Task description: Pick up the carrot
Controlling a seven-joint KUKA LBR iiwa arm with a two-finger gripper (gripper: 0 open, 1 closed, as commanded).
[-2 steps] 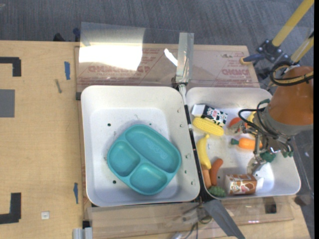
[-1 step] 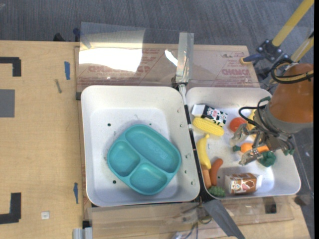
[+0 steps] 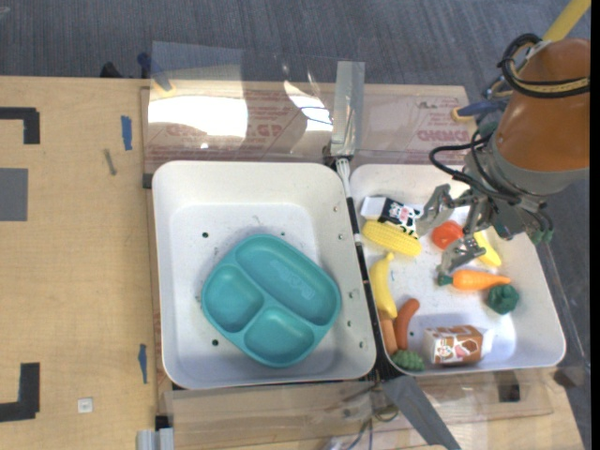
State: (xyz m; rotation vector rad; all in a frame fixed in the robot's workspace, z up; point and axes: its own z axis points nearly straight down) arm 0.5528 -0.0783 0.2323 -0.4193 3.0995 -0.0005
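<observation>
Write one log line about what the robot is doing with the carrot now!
task: pick up carrot | tool: open, low in right bin | carrot: lying beside tool, not held | left bin: teal plate

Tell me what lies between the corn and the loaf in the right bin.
In the camera view, a banana and a sausage lie between the corn and the loaf, banana nearer the corn.

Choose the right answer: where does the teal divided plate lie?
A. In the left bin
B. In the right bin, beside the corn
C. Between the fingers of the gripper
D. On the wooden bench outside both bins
A: the teal divided plate rests on the floor of the left bin, apart from the toy food in the right bin.
</observation>
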